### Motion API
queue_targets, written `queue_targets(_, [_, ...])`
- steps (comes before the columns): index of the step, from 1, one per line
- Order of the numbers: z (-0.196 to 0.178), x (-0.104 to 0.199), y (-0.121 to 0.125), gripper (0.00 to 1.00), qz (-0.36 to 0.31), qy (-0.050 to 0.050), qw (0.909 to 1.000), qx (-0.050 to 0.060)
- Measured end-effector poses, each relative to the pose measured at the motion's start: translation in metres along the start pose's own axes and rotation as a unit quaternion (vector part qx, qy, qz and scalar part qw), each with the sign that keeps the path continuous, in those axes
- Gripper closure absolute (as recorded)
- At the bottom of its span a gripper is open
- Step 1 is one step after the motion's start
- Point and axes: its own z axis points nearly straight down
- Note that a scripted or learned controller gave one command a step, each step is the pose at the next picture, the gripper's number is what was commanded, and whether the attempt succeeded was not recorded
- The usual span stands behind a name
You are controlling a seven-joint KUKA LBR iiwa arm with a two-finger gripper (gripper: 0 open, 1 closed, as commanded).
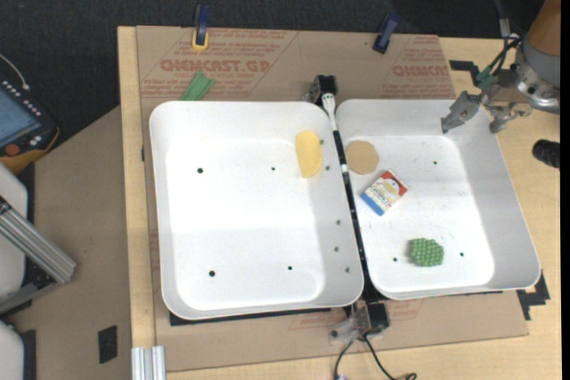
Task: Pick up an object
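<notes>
Left of and below the claw (476,113), open and empty over the right bin's (499,191) top corner, lies the small carton (385,193), long axis diagonal, nearest of three pickable objects.

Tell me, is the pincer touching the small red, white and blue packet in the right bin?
Apart. The camera view shows the pincer near the right bin's far corner, with bare white floor separating it from the packet.
</notes>
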Motion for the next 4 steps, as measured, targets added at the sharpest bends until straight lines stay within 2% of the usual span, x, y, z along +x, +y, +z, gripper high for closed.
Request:
queue_targets(1, [-0.123,-0.025,-0.027,0.0,0.001,-0.003,1.0,-0.006])
queue_targets(2, [-0.222,-0.024,-0.064,0.0,0.001,-0.003,1.0,-0.006])
queue_targets(3, [-0.226,-0.023,-0.062,1.0,0.0,-0.002,1.0,-0.003])
queue_targets(4, [-0.134,-0.011,-0.035,1.0,-0.001,0.002,1.0,0.004])
